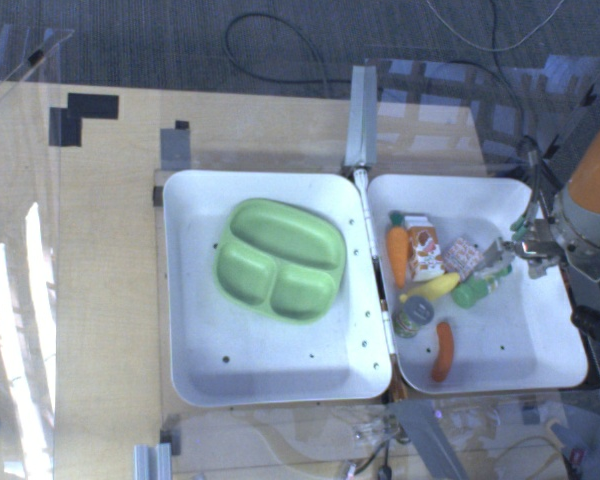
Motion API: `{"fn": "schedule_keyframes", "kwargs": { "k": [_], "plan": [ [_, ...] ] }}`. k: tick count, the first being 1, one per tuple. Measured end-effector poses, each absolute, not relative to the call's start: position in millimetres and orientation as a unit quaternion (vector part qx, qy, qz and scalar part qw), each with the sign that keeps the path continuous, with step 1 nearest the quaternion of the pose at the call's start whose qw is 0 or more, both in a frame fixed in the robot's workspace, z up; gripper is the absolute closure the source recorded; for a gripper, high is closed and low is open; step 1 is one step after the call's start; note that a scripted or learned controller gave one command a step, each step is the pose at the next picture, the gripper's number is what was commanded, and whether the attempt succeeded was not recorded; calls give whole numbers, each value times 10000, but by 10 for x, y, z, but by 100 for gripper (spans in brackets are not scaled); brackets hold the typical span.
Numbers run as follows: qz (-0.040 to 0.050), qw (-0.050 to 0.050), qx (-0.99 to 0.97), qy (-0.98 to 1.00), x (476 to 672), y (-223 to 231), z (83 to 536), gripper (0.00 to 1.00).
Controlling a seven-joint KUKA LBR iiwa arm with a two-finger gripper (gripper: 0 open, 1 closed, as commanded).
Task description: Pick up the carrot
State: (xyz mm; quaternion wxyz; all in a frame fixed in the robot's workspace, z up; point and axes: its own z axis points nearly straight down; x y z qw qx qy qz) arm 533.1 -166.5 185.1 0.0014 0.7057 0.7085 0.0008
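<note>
Sausage lay nearest; carrot sat by left wall of right bin. Arm cut off at right, gripper hovered over bin, honestly couldn't tell gripper state.

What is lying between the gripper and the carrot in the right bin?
Several things. The carrot lies at the bin's left wall, and the gripper is near the right side. Between them lie a carton, a wrapped packet, a green item and a banana.
</note>
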Motion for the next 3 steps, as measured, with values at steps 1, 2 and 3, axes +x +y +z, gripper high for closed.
{"fn": "schedule_keyframes", "kwargs": {
  "k": [1,2,3],
  "plan": [
    [11,10,7617,6479,6061,-959,1791,0],
    [10,14,6792,7340,6299,-876,1385,0],
    [53,68,7698,6383,6343,-883,1075,0]
  ]
}}
